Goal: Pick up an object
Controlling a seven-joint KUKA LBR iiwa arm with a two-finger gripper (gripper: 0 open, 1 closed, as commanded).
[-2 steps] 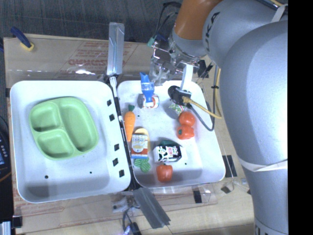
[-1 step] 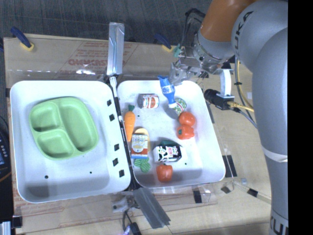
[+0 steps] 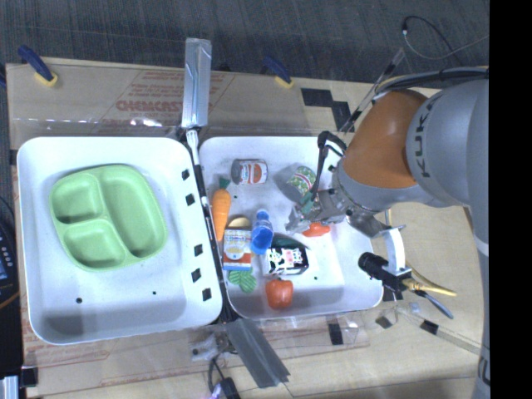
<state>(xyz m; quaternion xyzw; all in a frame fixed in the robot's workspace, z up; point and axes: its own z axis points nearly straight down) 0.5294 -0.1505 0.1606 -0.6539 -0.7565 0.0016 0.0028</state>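
Two white bins (image 3: 33, 223), one green divided plate (image 3: 108, 214), one carrot (image 3: 220, 210), one red apple (image 3: 280, 293), two cans (image 3: 248, 172).

A divided tray (image 3: 106, 215) lies in the left bin (image 3: 33, 306); a carrot (image 3: 220, 210) lies in the right bin (image 3: 366, 293)

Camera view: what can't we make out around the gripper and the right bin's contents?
- Gripper: finger state unreadable; the wrist covers it from above.
- Red object by the gripper: mostly hidden under the arm, identity unclear.
- Can and green packet: labels too small to read.
- Right bin: its right side is covered by the arm.
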